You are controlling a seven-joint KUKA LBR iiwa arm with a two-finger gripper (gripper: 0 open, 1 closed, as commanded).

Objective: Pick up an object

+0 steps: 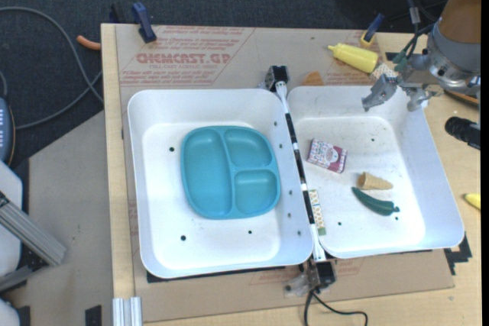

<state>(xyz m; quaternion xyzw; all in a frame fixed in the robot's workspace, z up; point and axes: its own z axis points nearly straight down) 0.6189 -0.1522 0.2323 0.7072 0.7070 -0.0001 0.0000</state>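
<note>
- Dark carpet surrounds the bench (pixel 229 50), whose top is a sheet of printed cardboard carrying two shallow white bins side by side.
- Nearest to us, the left bin (pixel 153 240) holds a teal divided plate (pixel 229 170) with three compartments, lying flat near the bin's middle.
- Along the near edge of the right bin (pixel 428 164) we see a dark green pepper-like object (pixel 375 202); just beyond it, close but apart, lies a tan wedge (pixel 375 181).
- Farther in, toward the divider, a small pink-and-white carton (pixel 327 156) lies flat, well apart from both.
- Beyond the bins, a yellow bottle-shaped object (pixel 353 55) rests on the cardboard.
- At the far right corner, the gripper (pixel 397 94) hangs over the rim of the right bin, its two fingers spread and nothing between them.
- We judge the task not yet begun in effect: no object is lifted, and every candidate lies nearer to us than the gripper, the carton closest to it.
</note>
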